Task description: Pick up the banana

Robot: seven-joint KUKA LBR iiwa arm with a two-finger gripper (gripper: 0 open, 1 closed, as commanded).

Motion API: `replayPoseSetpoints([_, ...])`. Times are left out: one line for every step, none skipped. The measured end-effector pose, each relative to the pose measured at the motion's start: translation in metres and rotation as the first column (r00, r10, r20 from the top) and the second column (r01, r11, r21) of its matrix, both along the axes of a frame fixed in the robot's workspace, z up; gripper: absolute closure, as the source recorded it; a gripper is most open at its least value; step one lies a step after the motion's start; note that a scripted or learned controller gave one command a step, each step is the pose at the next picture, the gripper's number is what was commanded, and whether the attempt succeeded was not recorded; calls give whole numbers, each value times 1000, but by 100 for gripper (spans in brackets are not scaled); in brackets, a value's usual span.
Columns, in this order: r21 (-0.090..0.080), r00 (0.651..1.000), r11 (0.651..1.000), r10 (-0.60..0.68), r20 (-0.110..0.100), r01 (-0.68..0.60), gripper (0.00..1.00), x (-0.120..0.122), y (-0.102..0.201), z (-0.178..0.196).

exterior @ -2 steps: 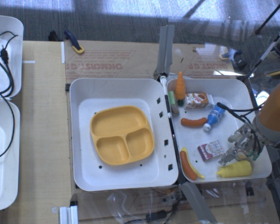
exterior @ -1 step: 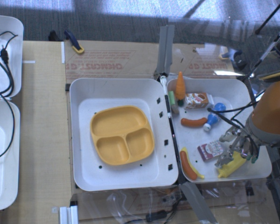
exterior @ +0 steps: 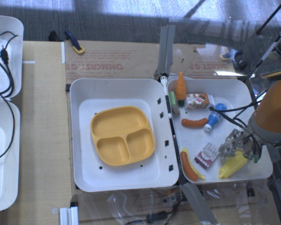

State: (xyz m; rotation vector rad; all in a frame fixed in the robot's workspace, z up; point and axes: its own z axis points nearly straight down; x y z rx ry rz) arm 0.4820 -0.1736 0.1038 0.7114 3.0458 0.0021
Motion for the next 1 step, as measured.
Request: replayPoseSetpoints([1,995,995,-101,-11,101,100,-3,38,74])
